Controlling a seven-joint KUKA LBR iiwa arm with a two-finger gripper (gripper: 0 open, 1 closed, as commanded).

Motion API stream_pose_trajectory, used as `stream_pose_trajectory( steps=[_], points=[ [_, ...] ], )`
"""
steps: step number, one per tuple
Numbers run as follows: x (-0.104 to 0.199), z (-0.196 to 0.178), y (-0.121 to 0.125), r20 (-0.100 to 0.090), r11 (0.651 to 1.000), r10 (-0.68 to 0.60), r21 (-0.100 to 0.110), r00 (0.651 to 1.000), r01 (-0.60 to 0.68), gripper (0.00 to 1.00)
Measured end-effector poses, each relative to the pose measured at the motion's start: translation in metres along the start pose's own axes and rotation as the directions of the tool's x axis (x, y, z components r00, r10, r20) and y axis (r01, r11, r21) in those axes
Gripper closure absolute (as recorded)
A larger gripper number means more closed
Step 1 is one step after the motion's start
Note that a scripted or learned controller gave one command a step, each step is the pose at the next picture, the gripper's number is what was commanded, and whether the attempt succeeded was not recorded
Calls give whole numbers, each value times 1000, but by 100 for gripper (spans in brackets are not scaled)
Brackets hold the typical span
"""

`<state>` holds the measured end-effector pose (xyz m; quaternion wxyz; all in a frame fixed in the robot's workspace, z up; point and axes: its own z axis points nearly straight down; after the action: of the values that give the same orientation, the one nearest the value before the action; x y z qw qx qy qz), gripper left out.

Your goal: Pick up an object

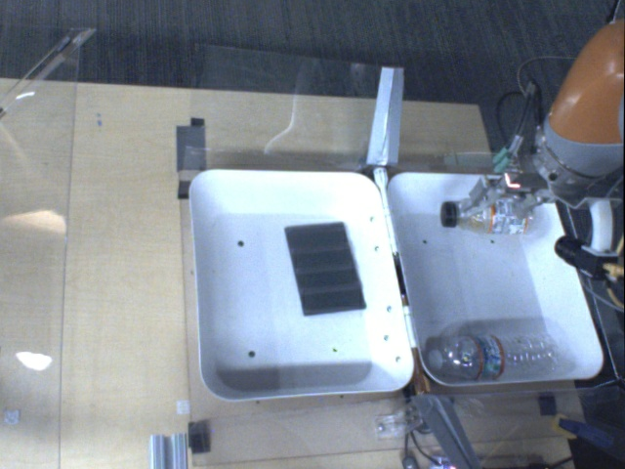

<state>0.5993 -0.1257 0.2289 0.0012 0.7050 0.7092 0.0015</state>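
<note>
Pale wood covers the table (107, 262), which carries two white bins side by side. The left bin (220, 262) holds a dark ribbed pad (325, 268) near its middle. In the right bin (557, 291) a clear bottle (488, 357) lies on its side against the near wall, and a second small bottle (483, 217) lies near the far wall, right at the jaws (508, 195). Whether those jaws are apart or clamped I cannot tell. The grasp step seems in hand; next comes a firm closure, then a straight lift.
</note>
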Motion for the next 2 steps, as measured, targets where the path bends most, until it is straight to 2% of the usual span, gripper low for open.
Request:
stream_pose_trajectory(
  steps=[1, 2],
  points=[
    [-34, 113, 62, 1, 985, -174, -2, 985, 174, 0],
    [-25, 135, 59, 9, 952, -306, -16, 952, 306, 0]
  ],
)
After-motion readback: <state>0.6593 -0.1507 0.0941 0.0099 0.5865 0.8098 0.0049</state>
